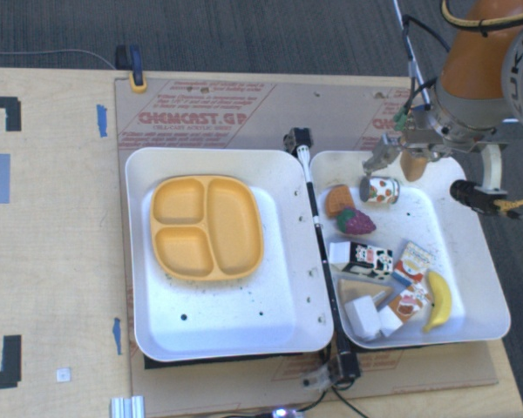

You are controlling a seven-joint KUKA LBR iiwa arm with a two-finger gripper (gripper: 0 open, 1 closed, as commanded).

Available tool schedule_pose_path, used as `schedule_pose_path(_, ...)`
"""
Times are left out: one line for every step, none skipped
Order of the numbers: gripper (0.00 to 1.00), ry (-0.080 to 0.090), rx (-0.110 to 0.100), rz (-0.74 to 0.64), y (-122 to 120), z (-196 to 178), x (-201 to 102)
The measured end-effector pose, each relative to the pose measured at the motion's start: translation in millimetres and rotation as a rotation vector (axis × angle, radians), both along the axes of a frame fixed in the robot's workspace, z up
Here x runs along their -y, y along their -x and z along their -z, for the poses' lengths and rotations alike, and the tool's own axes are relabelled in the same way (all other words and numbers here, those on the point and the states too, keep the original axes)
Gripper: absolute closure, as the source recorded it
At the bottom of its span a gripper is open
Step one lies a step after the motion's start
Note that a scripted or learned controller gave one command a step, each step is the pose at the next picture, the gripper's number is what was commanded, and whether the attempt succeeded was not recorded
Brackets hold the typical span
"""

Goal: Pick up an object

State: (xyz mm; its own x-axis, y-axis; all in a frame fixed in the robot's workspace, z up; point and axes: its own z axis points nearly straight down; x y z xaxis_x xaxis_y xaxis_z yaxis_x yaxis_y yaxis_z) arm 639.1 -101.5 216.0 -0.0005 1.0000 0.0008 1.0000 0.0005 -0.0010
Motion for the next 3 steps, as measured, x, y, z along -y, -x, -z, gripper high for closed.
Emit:
schedule_pose_path(0.00, 0.002, 0.004, 0.000, -24, 84, 16)
schedule_pose_path(0.00, 0.001, 0.003, -0.001, -25, 97, 25)
schedule_pose_path(0.00, 0.001, 0.003, 0.000, -27, 120, 27)
